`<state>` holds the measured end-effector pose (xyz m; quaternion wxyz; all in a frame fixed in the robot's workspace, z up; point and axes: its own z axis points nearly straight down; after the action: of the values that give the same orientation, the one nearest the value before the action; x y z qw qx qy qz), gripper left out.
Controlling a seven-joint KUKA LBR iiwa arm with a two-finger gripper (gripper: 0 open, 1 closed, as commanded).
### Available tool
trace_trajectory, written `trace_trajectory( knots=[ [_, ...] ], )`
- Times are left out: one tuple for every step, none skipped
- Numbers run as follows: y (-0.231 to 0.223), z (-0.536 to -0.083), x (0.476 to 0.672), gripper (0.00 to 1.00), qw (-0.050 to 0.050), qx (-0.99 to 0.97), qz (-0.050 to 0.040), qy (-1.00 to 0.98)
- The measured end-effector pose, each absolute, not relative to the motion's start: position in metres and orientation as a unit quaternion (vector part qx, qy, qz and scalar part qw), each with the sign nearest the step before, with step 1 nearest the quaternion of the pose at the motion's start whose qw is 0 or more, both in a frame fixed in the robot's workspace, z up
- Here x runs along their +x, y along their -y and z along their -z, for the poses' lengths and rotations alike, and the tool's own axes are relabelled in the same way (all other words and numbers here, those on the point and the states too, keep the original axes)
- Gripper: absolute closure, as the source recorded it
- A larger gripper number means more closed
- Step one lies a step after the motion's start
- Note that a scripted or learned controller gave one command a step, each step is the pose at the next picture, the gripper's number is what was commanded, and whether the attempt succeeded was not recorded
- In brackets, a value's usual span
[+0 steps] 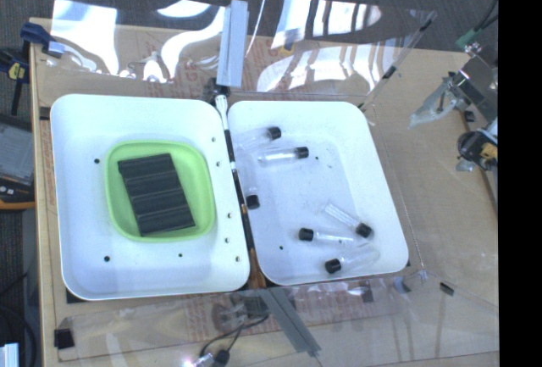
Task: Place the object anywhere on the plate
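Observation:
A green square plate (200, 173) sits in the left white bin (76, 255). A dark grey ridged block (156, 193) lies flat on the plate and covers most of its middle. Several clear tubes with black caps lie scattered in the right white bin (373, 179). One tube (284, 156) is near the bin's back left. Another tube (326, 236) lies near the front. A third tube (351, 260) rests by the front right corner.
A clear plastic screen (339, 35) stands behind the bins, with a grey upright bar (230, 43) between them. Metal hardware (461, 98) and cabling sit on the bench at the right. Clamps and a cable (254, 310) lie in front of the bins.

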<state>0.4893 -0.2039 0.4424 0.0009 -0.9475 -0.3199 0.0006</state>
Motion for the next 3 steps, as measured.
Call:
trace_trajectory(
  knots=[
    [0.209, -0.441, 0.476, 0.00, 0.003, -0.965, -0.0037, 0.263],
    [0.211, -0.441, 0.476, 0.00, 0.001, -0.980, -0.0022, 0.200],
    [0.209, -0.441, 0.527, 0.00, 0.000, -0.990, -0.0015, 0.141]
  ],
)
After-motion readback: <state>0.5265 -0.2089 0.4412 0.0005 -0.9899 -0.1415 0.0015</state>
